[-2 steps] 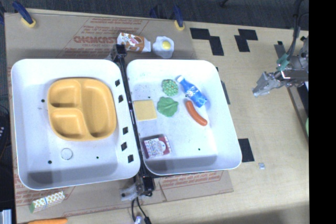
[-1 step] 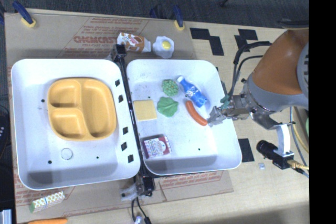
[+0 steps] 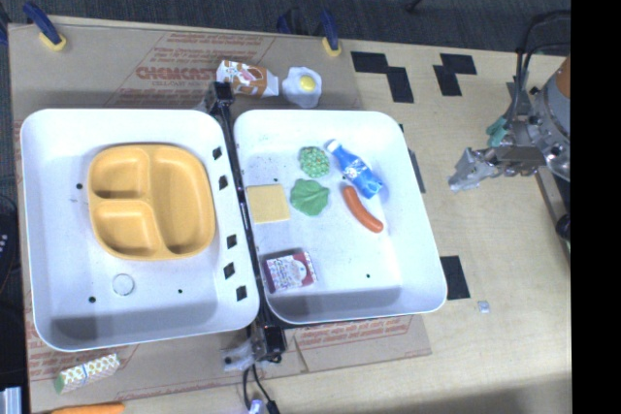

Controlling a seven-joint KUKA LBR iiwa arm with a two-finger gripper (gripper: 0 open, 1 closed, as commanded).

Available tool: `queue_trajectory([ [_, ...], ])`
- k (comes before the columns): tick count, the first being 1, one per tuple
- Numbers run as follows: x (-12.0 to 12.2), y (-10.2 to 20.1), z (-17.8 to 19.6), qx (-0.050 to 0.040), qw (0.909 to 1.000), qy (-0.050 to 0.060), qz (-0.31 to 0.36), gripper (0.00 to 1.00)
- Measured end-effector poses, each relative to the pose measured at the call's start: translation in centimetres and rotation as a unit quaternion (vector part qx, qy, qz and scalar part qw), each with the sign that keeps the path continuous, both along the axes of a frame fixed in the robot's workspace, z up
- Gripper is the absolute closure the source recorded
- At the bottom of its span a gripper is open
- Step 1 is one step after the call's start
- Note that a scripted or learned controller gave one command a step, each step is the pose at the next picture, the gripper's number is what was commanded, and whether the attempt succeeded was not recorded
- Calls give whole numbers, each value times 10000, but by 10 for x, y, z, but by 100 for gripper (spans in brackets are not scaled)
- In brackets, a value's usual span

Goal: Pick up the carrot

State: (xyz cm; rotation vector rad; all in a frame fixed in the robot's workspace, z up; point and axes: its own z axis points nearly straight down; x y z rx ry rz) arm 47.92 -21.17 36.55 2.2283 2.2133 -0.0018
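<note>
carrot (image 3: 363,209) lies in right bin (image 3: 419,226).

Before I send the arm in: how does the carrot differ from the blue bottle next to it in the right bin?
The carrot is orange and plain; the blue bottle is blue with a white cap and label. The carrot is slimmer, and the bottle looks thicker. The carrot lies nearer the bin's front, the bottle behind it. Both lie flat, slanting the same way, close together.
</note>
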Motion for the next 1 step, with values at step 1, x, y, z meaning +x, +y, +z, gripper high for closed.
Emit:
queue_trajectory([
  [1, -3, 60, -140, 13, 9736, 26, -2284, 100],
])
